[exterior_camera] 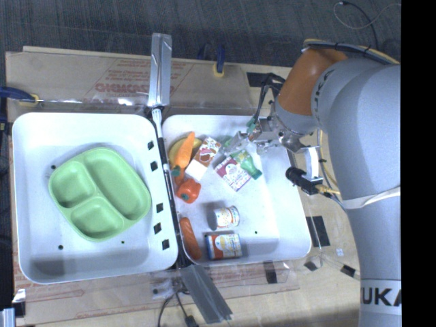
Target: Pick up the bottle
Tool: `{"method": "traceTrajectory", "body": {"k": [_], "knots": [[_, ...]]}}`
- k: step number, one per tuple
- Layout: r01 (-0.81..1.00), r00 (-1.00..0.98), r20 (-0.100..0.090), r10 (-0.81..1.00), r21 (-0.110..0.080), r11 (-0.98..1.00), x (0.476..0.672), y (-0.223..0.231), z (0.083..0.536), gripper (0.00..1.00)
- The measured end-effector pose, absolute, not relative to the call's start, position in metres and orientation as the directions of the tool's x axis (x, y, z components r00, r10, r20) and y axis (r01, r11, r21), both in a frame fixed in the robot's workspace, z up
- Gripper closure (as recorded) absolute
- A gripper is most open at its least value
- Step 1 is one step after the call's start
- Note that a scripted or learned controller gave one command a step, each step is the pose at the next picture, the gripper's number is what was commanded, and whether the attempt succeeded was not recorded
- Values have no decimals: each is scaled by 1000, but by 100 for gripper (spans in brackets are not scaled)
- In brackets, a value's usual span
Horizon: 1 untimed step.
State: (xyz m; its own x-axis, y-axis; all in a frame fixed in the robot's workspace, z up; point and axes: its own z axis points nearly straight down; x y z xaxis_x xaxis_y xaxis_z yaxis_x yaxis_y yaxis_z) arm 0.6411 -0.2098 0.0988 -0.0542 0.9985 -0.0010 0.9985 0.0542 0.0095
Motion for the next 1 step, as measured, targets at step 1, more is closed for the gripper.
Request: {"method": "traceTrajectory", "body": {"k": [1], "knots": [[999, -41, -1, 999, 0, 41, 657, -186, 98, 0]]}}
